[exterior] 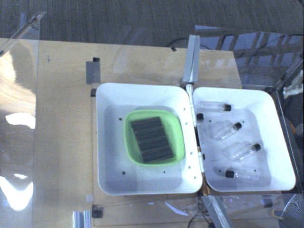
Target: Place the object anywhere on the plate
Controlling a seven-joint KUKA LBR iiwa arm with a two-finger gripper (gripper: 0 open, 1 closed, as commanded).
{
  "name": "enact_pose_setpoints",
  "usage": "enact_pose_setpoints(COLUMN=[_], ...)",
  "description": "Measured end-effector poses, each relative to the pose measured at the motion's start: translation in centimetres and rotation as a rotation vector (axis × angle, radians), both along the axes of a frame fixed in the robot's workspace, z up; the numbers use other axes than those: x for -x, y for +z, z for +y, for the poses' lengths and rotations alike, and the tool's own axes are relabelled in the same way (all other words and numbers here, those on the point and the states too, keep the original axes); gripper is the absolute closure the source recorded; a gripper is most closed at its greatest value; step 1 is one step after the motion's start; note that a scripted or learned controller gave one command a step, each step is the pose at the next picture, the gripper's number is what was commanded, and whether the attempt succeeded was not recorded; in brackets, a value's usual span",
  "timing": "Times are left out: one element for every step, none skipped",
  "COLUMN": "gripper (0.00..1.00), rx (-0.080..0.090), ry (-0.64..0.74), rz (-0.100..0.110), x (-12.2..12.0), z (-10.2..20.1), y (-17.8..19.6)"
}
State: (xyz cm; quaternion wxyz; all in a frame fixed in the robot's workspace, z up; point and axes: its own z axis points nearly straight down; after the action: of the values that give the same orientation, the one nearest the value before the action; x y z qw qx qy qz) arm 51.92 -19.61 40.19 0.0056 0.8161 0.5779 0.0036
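A lime-green square plate (129, 127) sits in the middle of the left white bin (109, 175). A dark grey ridged block (152, 139) lies flat on the plate, turned slightly, and covers most of its floor. In the right white bin (278, 127) lie several clear vials with black caps: one near the back left (213, 107), one in the middle (228, 128), one lower right (244, 150) and one near the front (242, 175).
A grey metal bar (192, 61) runs back from the seam between the two bins. The wooden bench (57, 141) stretches to the left, under a clear reflective sheet. A small dark bracket (93, 71) stands behind the left bin.
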Motion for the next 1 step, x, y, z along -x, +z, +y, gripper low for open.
enact_pose_setpoints(gripper=[0.00], rx=[0.001], ry=[-0.031], rz=[-0.001], x=[2.06], z=[0.13], y=[3.56])
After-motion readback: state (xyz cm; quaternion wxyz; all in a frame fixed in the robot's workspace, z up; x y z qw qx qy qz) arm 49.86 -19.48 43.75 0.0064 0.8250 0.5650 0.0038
